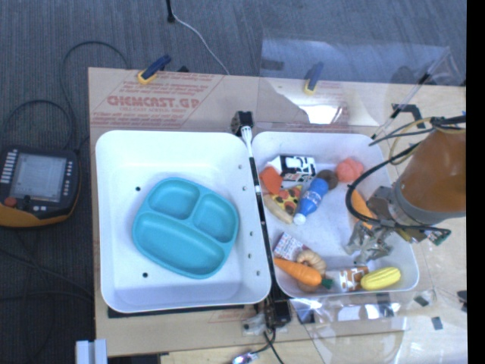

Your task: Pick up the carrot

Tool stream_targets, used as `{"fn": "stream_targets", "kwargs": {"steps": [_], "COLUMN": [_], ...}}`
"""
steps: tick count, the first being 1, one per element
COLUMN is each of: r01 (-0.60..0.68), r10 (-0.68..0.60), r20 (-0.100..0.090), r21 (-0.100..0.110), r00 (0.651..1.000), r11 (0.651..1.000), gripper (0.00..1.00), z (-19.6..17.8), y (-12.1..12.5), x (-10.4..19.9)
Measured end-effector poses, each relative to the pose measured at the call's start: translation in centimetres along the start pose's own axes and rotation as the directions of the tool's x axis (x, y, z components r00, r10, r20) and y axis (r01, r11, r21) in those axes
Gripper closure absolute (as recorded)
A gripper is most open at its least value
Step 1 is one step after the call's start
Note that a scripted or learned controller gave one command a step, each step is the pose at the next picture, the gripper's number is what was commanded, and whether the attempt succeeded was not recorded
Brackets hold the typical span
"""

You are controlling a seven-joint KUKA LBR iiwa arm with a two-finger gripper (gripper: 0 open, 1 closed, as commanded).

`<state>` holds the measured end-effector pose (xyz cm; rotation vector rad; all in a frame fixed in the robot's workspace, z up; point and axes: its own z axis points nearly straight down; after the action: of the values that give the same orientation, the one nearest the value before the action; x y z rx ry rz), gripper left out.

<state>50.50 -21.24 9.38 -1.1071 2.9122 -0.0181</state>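
The carrot is orange with a green stub at its right end. It lies at a slant near the front edge of the right bin, against a tan ring-shaped toy. My gripper hangs low over the right side of that bin, about a hand's width to the right of the carrot and a little behind it. It is just above a small brown packet and a yellow fruit. The orange-banded wrist covers the bin's right wall.
The right bin also holds a blue bottle, a pizza slice toy, a black-and-white box, a salmon ball and a checked packet. A blue divided plate lies in the left bin. A teach pendant sits off the bench at left.
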Motion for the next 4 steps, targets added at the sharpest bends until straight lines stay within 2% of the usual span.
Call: {"fn": "stream_targets", "kwargs": {"steps": [1,2,3,4], "r01": [0.0,-0.167,-0.171,-0.174], "r10": [0.0,0.167,0.171,0.174], "r20": [-0.001,-0.013,-0.005,-0.003], "r21": [-0.001,-0.011,-0.007,-0.009], "r00": [1.0,0.986,0.985,0.985], "r11": [1.0,0.986,0.985,0.985], "gripper": [0.0,0.0,1.0,1.0], "z": [0.1,0.5,-0.5,-1.2], "y": [0.0,-4.1,-4.3,-4.2], "x": [0.0,-3.5,-3.9,-4.0]}}
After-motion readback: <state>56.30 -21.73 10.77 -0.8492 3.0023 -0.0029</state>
